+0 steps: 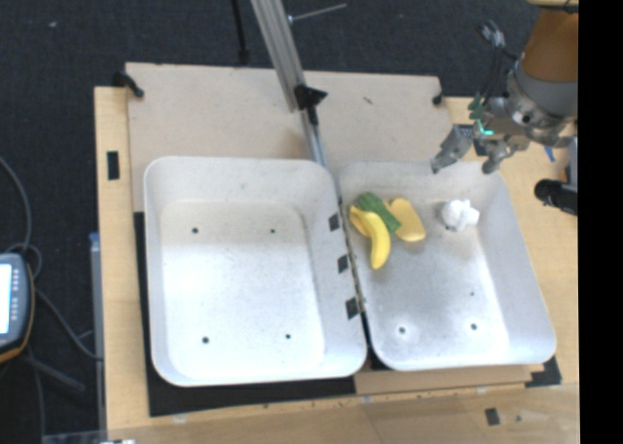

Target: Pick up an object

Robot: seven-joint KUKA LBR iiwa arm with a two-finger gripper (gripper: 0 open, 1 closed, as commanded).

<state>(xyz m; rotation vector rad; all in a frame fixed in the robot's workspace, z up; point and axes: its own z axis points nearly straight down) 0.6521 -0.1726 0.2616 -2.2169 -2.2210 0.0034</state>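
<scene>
Hand: the robot's two-finger hand (469, 153) hangs over the far right corner of the right bin, near its back rim; its fingers are spread apart, one pointing left and down, the other shorter to its right, with nothing between them.
Arm: a grey wrist with an orange band (551, 43) above it comes in from the upper right; thin cables loop beside it.
Nearest object: a small white crumpled lump (459, 213) lies in the right bin, just below the hand and apart from it.
Other objects: a yellow banana (376, 241) lies near the left wall of the right bin, curving toward the viewer; a green piece (376, 210) rests across its upper end, and a rounded yellow object (408, 220) touches that green piece on the right.
Right bin: a shallow white bin (487, 335), speckled with dark flecks, holds all of these things in its far half.
Left bin: a second shallow white bin (243, 277) sits just beside it, their rims touching along the middle.
Bench: a pale wooden bench (224, 111) carries both bins.
Pole: a slanted metal rail (277, 33) rises from behind the meeting point of the bins toward the top of the view.
Surroundings: dark carpet (78, 23) lies around the bench.
</scene>
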